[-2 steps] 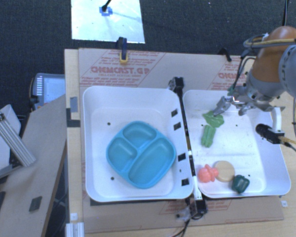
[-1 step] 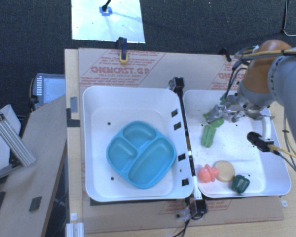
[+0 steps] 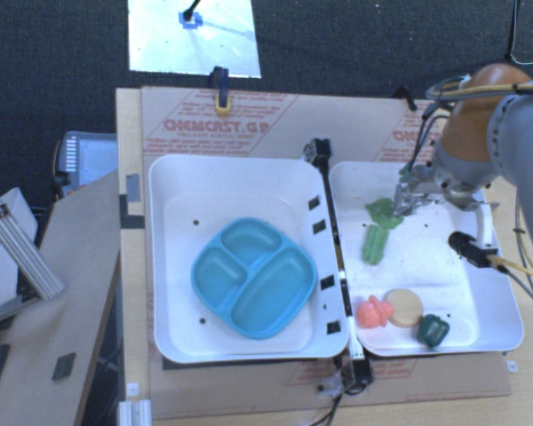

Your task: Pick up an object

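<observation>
In the right bin (image 3: 489, 322) a light green toy vegetable (image 3: 375, 238) with a leafy top lies near the middle divider. My gripper (image 3: 401, 201) hangs low over the bin's far part, just right of that leafy top and close to it. I cannot make out contact between them. Along the bin's near edge sit a pink-orange toy (image 3: 373, 311), a tan round disc (image 3: 405, 306) and a dark green pepper (image 3: 433, 329).
The left bin (image 3: 173, 238) holds a blue divided plate (image 3: 253, 276). A black-clipped divider (image 3: 329, 229) separates the two bins. The grey arm with its orange band (image 3: 480, 118) comes in from the right, above the right bin's far corner.
</observation>
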### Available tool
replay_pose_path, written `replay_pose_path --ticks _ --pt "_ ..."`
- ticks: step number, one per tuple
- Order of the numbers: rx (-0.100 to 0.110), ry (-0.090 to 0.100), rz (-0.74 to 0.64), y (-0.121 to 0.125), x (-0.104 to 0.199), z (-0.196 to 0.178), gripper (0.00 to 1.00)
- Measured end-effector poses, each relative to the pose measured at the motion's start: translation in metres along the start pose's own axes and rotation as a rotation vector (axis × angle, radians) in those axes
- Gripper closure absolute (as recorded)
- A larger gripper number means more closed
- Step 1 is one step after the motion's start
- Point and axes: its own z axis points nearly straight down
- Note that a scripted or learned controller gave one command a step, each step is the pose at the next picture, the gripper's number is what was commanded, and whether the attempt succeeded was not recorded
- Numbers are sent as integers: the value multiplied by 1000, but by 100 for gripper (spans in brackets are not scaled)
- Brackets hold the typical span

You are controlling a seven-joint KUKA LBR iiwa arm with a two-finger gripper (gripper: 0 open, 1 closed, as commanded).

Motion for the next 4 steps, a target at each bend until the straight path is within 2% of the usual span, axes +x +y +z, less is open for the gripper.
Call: replay_pose_path --ticks 3,4 --pt "-2 0 -3 4 3 -171 100" --pt "6 2 -5 -21 57 -156 100"
